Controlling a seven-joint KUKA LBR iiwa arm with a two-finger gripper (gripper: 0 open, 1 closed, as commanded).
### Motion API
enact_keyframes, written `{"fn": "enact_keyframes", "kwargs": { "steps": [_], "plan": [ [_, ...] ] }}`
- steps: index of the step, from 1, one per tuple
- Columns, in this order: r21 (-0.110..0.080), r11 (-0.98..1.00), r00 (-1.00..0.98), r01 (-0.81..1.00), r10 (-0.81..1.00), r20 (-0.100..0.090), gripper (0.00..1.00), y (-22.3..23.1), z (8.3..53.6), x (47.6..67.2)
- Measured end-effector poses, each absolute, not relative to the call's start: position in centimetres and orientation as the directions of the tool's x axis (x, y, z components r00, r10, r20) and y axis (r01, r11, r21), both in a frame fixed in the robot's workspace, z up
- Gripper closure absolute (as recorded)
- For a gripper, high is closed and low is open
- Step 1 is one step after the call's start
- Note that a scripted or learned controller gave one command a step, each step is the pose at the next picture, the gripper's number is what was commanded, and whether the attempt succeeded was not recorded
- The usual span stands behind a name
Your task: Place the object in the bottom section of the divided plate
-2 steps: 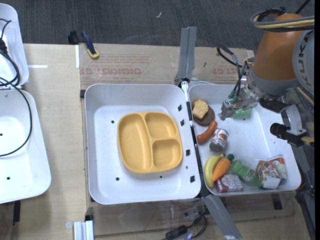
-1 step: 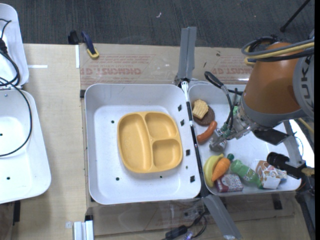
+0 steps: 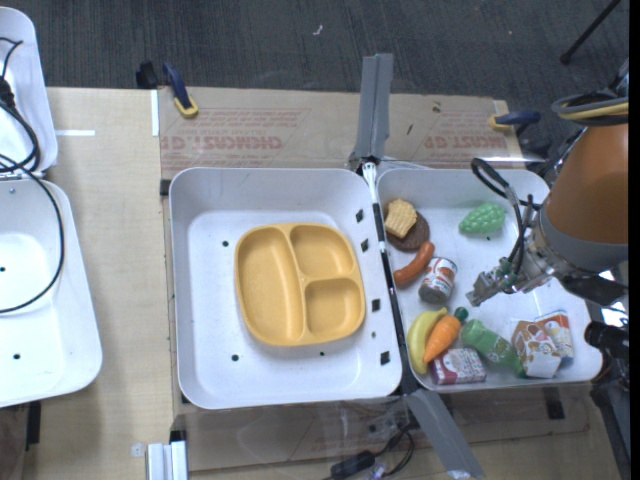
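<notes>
Two white bins sit side by side on my bench. In the left bin (image 3: 200, 298) I see the yellow divided plate (image 3: 299, 283), lying flat near the middle with nothing in any of its three sections. The right bin (image 3: 585, 363) holds all the toy food: a waffle on a brown disc (image 3: 404, 223) near the top, a green bumpy piece (image 3: 483, 219) to its right, a sausage (image 3: 412, 264) below the waffle, and a small can (image 3: 437, 280) just beside the sausage. Lower down, a banana (image 3: 420, 336) lies touching a carrot (image 3: 443, 336), with a pink carton (image 3: 458, 367) beneath them, a green bottle (image 3: 490, 344) to their right, and a white juice carton (image 3: 543, 346) near the bin's right end. My arm comes in from the right with the gripper (image 3: 487, 288) hanging over the right bin, between the can and the white carton, above the green bottle. From this angle I cannot tell how it is set, and I see nothing held in it.
</notes>
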State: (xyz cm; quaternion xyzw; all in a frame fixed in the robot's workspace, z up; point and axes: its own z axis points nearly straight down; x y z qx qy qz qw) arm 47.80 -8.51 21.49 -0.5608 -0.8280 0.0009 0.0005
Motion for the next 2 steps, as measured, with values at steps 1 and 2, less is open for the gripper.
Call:
{"fn": "enact_keyframes", "kwargs": {
  "steps": [1, 2],
  "plan": [
    [-0.001, 0.37, -0.37, 0.929, 0.929, -0.001, 1.0, -8.6, 22.3, 47.9],
    [-0.002, 0.37, -0.37, 0.929, 0.929, 0.0, 1.0, 0.7, 19.1, 47.8]
  ]
}}
